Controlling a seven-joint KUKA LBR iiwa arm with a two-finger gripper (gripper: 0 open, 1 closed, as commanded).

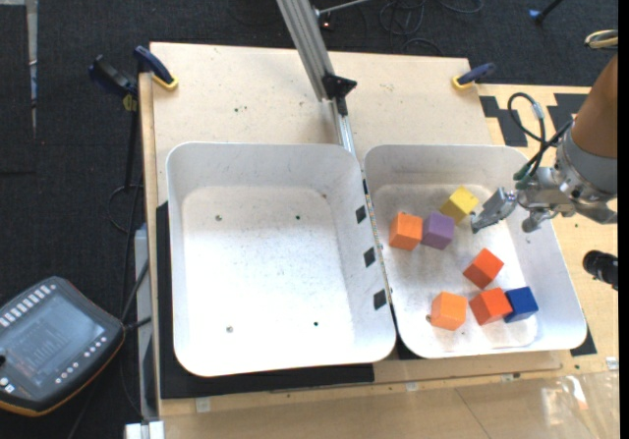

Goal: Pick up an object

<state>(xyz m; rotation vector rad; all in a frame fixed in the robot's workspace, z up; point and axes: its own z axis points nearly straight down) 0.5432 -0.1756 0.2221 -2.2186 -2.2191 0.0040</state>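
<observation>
Several small blocks lie in the right bin. A yellow block sits near its middle, with a purple block and an orange block to its left. Lower down are a red block, an orange block, another red block and a blue block. My gripper hangs over the right side of this bin, just right of the yellow block, fingers spread with nothing between them.
The left bin stands beside the right one, their rims touching. A metal pole slants up from the back of the bench. Clamps sit at the bench's back corners. A teach pendant lies at lower left.
</observation>
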